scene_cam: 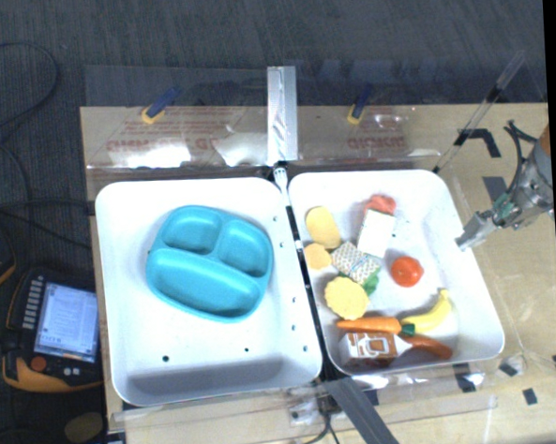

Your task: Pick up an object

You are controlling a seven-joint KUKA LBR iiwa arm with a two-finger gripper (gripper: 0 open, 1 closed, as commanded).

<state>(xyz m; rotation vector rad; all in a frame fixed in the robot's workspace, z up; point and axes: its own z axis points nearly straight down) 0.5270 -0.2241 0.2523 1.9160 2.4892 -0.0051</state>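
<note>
**Pincer parked off the bin, nothing picked yet**

Over at three o'clock, outside the right bin: pincer, hanging above the bare counter just beyond the bin's right wall. Too small and blurred to tell whether set apart or together; cannot tell. Nothing seen between it and no object lifted.

Inside the right bin, toy food packed close. Toward twelve o'clock of the bin: yellow lemon-like piece, white box and a red piece behind it. At the middle: checkered block, yellow round piece, red tomato standing a little apart toward three o'clock. Along six o'clock: carrot, banana, brown bottle.

At nine o'clock of the scene: left bin, holding a blue divided plate.

Judged step: approach, before any reach into the bin. Next move likely calls for travel toward nine o'clock over the bin wall, then a descent on a piece with free room around it; tomato looks the least crowded. Risk: crowded neighbours nudged aside, or a close on nothing.
</note>
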